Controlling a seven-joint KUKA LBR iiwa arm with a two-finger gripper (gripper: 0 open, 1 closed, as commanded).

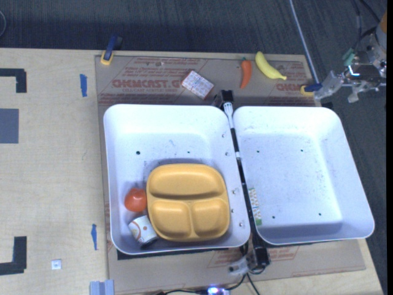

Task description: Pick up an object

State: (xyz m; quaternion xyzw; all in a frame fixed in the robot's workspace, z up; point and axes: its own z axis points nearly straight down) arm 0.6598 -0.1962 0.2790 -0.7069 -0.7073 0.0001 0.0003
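In the left bin (123, 128), a yellow compartment plate (187, 201) lies at the front. A small orange-red ball-like object (135, 199) rests against the plate's left edge. Just below it a white and orange cup-like object (142, 229) lies on its side. My gripper (359, 72) hangs at the upper right edge of the view, beyond the far right corner of the right bin (295, 165), well away from all three objects.
Behind the bins on the cardboard lie a yellow banana (269, 66), a red pepper (245, 74) and a small patterned packet (197, 83). Clamps sit at the back left (110, 48) and back right (312, 89). A thin rod (301, 29) slants across the upper right.
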